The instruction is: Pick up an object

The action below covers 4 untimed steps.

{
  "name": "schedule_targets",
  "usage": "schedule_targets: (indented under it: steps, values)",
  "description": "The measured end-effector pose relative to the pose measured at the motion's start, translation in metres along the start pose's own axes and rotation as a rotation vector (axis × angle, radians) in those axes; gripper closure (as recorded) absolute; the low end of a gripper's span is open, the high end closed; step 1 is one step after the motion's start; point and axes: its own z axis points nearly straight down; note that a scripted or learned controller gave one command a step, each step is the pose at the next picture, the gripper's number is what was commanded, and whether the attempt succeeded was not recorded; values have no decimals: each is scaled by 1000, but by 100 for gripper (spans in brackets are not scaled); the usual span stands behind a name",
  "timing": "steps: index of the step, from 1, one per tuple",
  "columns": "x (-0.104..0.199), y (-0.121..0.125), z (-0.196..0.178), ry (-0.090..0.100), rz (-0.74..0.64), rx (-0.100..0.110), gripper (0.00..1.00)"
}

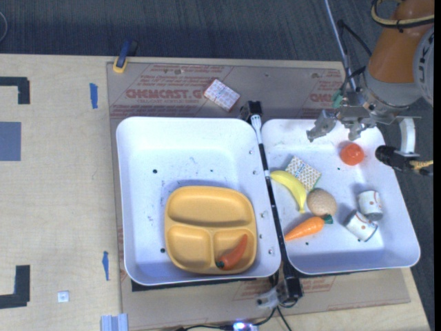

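In the right bin [406,250] a scatter of small things is waiting. A yellow banana [291,187] is lying near the bin's left wall, curving down toward the middle, and a small checkered packet [304,172] is sitting just beside it on the far side. A tan, egg-shaped ball [321,202] is resting right next to the banana's lower end, and an orange carrot [304,228] with a green tip is lying just beneath that, pointing toward the bin's near left corner. Over toward the right wall, two little white cups [366,214] are sitting close together, one tipped on its side. A round orange-red tomato [352,154] is sitting alone near the far right corner.

The tool [342,124] is hanging over the far edge of this right bin, just beside the tomato and a little to its far left. Its fingers are spreading apart, well open, and nothing is sitting between them. The grey arm [400,54] with its orange band is coming in from the desk's far right corner.

The left bin [138,185] is carrying a yellow divided tray [207,219] toward its near side, and a reddish-orange pepper [236,252] is lying in the tray's near right compartment. Beyond the bins, a small patterned card [221,94] is lying on the brown board [165,85] near the desk's far edge, and a clamp with a blue and yellow handle [124,55] is sitting at the board's far left corner.
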Motion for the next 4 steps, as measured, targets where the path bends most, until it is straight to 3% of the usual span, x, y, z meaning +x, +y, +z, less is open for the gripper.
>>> schedule_targets:
  steps: [1,2,3,4]
  values:
    - [11,-28,96,-1,1,-8,0]
    - [31,-64,108,0,1,-1,0]
    - [30,-63,97,-2,2,-6,100]
    - [-54,-111,107,-3,2,-3,100]
